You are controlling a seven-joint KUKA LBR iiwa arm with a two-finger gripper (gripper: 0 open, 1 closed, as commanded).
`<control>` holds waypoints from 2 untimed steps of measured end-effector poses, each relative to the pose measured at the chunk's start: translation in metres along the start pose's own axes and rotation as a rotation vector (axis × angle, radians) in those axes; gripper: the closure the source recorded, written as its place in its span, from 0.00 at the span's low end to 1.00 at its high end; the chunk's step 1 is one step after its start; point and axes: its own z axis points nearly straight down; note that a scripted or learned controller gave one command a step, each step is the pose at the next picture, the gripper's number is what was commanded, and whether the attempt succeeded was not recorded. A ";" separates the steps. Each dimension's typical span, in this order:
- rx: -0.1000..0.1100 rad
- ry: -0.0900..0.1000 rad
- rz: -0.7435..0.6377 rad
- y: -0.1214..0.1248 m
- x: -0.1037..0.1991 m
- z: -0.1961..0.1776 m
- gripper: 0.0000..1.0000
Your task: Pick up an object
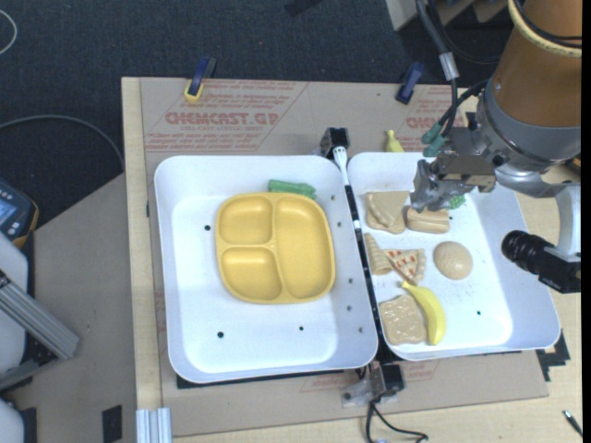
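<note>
My gripper [436, 199] hangs low over the back of the right bin [517, 275], directly above a small tan food piece [428, 221] and apparently touching its top. To its left lies another tan bread-like piece [383, 210]. Further forward in the same bin are a round beige bun [452, 259], a pizza slice [405, 264], a tan strip [376, 255], a yellow banana [428, 311] and a tan toast [398, 320] partly under the banana.
The left bin [185, 275] holds a yellow divided plate [275, 247] with a green object [292, 188] behind it. A black fixture [540, 255] reaches over the right bin's right edge. Clamps sit at the bench's back edge.
</note>
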 end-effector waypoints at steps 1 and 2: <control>0.006 -0.001 0.001 0.000 0.056 -0.063 1.00; 0.011 -0.002 0.004 0.000 0.088 -0.075 1.00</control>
